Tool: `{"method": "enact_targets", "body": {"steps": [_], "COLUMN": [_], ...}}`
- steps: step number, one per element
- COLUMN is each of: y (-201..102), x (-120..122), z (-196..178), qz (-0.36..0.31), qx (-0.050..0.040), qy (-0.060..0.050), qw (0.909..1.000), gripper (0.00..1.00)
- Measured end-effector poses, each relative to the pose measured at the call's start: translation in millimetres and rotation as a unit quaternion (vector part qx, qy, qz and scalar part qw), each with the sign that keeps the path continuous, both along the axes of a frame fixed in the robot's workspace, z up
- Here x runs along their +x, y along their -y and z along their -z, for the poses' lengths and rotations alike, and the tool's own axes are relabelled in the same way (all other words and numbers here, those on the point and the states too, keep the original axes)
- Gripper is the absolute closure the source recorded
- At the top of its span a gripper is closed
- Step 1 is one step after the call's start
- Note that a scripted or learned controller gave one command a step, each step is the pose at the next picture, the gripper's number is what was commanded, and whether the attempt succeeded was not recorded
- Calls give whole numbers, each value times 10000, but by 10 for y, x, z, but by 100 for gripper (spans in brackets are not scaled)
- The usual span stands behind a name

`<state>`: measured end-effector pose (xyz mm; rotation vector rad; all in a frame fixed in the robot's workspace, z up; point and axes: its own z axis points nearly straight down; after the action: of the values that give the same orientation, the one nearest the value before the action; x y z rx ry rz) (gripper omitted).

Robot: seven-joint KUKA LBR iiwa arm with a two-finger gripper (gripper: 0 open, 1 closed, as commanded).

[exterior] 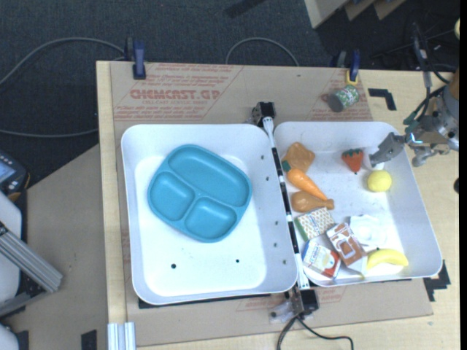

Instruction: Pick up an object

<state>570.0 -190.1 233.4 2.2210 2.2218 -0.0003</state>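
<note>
Snack packets [337,245] unreadable; cardboard [175,93] perhaps "CHEMCAST".

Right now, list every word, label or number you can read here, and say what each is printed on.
"CHEMCAST GP", large red print, partly blurred: on the brown board behind the left bin.
Smaller red lines above and below it: too blurred to read.
Printing on the snack packets in the right bin: too small to read.
</note>
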Motion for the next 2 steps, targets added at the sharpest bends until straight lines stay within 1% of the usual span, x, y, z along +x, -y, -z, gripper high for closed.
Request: {"method": "enact_targets", "body": {"steps": [1, 2], "y": [263, 301], "x": [361, 354], "z": [1530, 1373], "qz": [-22, -23], "qx": [84, 13], "qy": [8, 18], "qw": [10000, 10000], "gripper": [0, 100]}}
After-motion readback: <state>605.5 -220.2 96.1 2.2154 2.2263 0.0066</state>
